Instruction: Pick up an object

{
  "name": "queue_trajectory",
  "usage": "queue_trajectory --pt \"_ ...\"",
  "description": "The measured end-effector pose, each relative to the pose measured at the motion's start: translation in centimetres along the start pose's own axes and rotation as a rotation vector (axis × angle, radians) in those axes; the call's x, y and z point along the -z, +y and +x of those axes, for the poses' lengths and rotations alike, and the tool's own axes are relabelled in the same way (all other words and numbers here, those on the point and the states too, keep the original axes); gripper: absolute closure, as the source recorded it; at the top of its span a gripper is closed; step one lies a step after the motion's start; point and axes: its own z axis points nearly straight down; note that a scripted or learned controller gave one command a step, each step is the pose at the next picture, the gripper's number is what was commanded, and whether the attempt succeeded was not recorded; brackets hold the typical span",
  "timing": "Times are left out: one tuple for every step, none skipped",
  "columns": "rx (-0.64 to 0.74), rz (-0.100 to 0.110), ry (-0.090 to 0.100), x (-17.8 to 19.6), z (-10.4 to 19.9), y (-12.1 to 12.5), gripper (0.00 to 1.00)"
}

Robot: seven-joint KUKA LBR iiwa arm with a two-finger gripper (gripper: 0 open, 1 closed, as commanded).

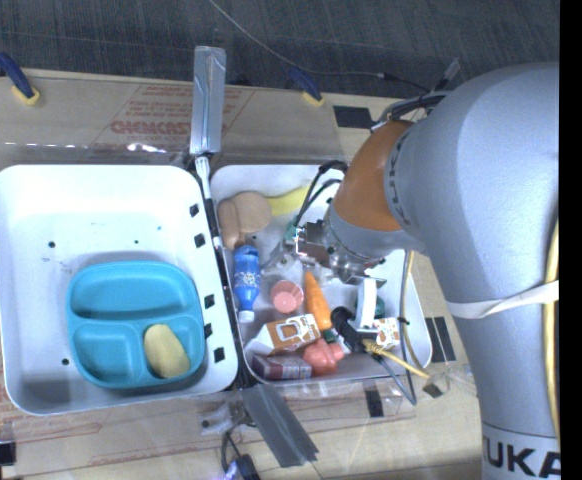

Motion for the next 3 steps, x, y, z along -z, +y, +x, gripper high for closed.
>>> queue_trajectory --pt "0.039 0.002 0.002 0.0 0.0 -2.5 0.00" --pt "0.042 0.002 0.002 1.0 0.0 -2.4 1.00" --pt "0.143 -0.008 0.003 10.4 7.8 0.5 1.00"
